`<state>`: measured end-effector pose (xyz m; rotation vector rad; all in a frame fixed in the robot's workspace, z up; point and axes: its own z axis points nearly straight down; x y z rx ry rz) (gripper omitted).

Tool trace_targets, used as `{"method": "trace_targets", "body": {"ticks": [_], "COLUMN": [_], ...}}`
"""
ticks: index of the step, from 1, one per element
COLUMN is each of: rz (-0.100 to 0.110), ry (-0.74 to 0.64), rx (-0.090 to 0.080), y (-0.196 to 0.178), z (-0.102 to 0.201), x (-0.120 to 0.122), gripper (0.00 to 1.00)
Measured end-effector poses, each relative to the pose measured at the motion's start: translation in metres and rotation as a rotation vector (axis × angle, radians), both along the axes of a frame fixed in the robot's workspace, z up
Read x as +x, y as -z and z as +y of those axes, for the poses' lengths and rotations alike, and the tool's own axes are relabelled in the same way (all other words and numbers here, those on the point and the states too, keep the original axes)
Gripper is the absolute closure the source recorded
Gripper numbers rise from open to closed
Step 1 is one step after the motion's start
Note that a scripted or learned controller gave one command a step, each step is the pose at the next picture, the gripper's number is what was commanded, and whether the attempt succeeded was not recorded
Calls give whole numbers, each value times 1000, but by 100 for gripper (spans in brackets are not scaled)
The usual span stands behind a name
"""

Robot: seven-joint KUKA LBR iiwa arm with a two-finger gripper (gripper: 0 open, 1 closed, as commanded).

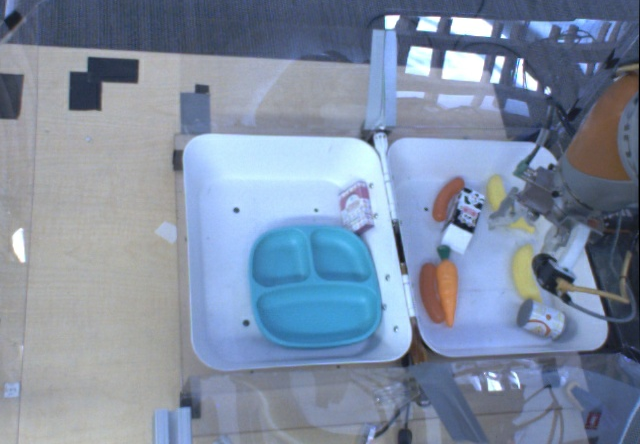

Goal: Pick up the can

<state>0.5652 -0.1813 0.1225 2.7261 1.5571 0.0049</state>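
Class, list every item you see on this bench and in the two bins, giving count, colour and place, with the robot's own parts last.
Bins: 2, white, side by side on the bench; left bin, right bin.
Divided plate: 1, turquoise, left bin, lower middle.
Small packet: 1, red and white, left bin, near its right wall.
Carrots: 2, orange, right bin; one lower left, one upper left.
Carton: 1, black and white, right bin, beside the upper carrot.
Bananas: 2, yellow, right bin;.
Can: 1, grey and white, lying in the right bin's lower right corner.
Arm: 1, grey with orange band, over the right bin's right side.
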Motion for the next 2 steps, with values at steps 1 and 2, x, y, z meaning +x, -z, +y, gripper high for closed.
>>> {"method": "trace_targets", "body": {"ticks": [1, 2], "rz": [-2, 2], "ry": [-8, -141], "rx": [-1, 1], "y": [-9, 15], "z": [1, 17], "x": [2, 1], "gripper": [100, 100]}}
